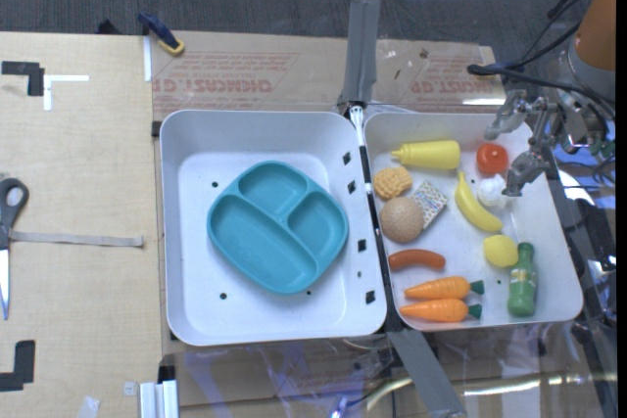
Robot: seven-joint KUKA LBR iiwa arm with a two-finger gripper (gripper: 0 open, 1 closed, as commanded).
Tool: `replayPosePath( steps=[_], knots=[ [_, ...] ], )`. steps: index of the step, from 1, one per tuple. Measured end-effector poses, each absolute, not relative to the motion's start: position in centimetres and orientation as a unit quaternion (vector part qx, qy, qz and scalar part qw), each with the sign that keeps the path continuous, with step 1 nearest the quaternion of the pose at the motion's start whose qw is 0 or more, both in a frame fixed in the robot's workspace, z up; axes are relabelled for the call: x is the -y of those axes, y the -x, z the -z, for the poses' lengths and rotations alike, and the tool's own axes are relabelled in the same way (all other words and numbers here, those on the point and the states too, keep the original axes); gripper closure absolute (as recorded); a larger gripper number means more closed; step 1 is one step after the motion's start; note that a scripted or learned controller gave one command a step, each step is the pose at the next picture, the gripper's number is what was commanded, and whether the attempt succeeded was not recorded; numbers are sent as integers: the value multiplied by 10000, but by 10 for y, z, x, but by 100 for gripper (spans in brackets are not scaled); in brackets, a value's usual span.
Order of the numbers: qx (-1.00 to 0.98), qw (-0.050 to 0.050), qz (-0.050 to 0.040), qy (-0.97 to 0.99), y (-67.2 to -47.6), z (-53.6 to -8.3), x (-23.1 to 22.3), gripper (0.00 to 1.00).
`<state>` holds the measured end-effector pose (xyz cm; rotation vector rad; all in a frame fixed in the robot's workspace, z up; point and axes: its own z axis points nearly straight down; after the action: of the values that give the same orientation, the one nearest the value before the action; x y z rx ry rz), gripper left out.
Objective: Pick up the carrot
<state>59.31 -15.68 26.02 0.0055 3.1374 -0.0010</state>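
Observation:
Two orange carrots with green stubs lie side by side at the front of the right bin (563, 240): one carrot (441, 288) sits just behind the other carrot (436, 310). My gripper (510, 150) hangs over the bin's far right corner, well behind the carrots and to their right. It stands open with nothing between its fingers. One fingertip (501, 119) points toward the back rim, the other (516, 177) reaches down beside a red tomato (493, 158).
Around the carrots lie a red sausage (416, 259), a lemon (501, 251), a green bottle (522, 281), a banana (475, 206), a brown roll (402, 219) and a yellow mustard bottle (428, 154). The left bin (186, 289) holds a blue sectioned plate (279, 226).

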Motion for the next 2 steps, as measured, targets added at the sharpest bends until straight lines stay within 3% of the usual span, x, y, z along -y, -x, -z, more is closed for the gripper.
replayPosePath(
  steps=[1,2],
  knots=[
    [-9976,19,6,687,-520,-237,154,0],
    [-9856,73,27,1688,-489,-100,148,0]
  ],
)
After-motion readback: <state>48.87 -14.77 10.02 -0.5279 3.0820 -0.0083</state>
